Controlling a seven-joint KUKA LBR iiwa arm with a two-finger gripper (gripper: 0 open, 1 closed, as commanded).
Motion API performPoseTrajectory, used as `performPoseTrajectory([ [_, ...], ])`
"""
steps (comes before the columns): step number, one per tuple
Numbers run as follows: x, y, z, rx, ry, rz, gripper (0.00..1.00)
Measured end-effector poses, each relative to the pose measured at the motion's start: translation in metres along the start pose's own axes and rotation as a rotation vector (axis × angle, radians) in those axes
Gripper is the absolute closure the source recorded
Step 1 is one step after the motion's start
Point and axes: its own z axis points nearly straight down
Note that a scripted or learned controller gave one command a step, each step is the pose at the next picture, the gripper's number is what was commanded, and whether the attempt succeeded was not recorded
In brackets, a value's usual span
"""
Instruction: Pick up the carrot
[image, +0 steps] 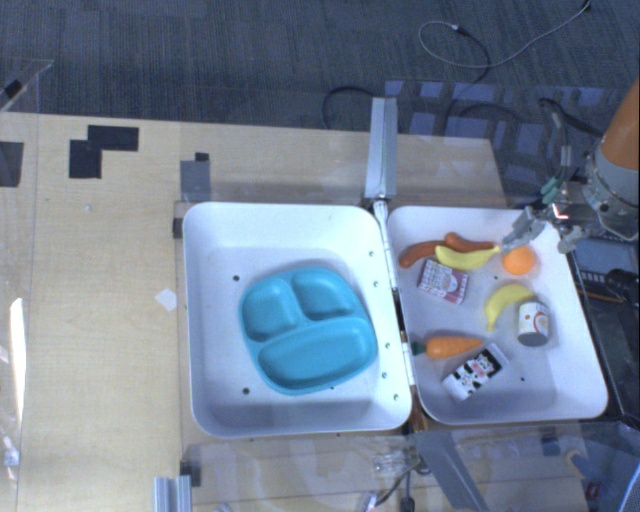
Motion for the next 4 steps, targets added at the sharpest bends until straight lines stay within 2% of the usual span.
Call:
performPoseTrajectory([
  [1,-0.038,0.029,0.118,0.001,-0.001,0.02,0.0],
  [2,-0.033,0.019,0.159,-0.005,-0.002,-0.055,0.0],
  [3,-0.032,0.022,0.146,-0.013,-0.002,-0.057,1.0],
  [4,-0.032,0.022,0.146,-0.013,-0.002,-0.057,0.0],
])
